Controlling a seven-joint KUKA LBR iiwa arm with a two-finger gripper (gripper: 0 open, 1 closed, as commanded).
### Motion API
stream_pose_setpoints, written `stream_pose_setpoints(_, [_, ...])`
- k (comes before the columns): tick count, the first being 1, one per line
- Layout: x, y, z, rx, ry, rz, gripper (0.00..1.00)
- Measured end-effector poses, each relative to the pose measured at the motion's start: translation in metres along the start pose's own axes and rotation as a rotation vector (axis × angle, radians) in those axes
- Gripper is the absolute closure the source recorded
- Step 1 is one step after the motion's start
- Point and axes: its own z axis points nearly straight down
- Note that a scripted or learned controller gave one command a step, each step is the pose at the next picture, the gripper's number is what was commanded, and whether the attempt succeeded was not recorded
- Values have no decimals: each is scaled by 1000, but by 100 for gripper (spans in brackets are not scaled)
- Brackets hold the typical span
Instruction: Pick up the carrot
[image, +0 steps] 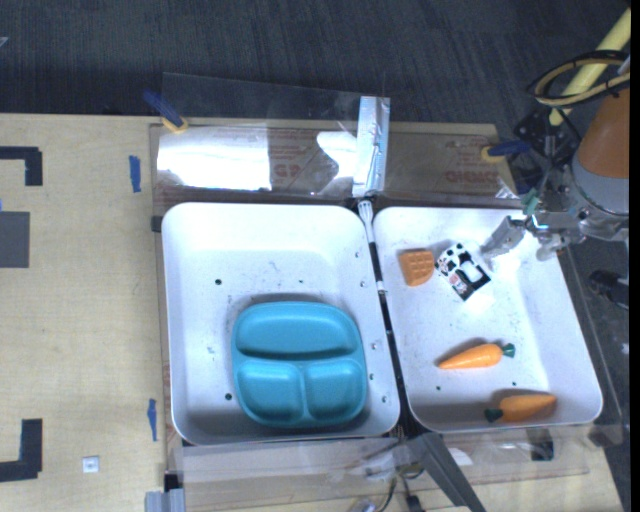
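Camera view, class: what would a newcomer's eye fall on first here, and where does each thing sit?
The big blue divided tray in the left bin stands out most. In the right bin, two orange carrots catch the eye: one carrot mid-bin, another by the near rim. The gripper is at that bin's far right corner.

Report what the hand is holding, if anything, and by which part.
Nothing. The hand is at the right bin's upper right edge; the carrot lies apart in the bin.
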Motion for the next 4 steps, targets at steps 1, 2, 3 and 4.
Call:
stream_pose_setpoints(1, [8, -74, 109, 3, 1, -144, 0])
stream_pose_setpoints(2, [49, -121, 116, -9, -2, -116, 0])
stream_pose_setpoints(3, [54, -120, 116, -10, -6, -277, 0])
stream_pose_setpoints(4, [71, -120, 116, -10, -5, -233, 0])
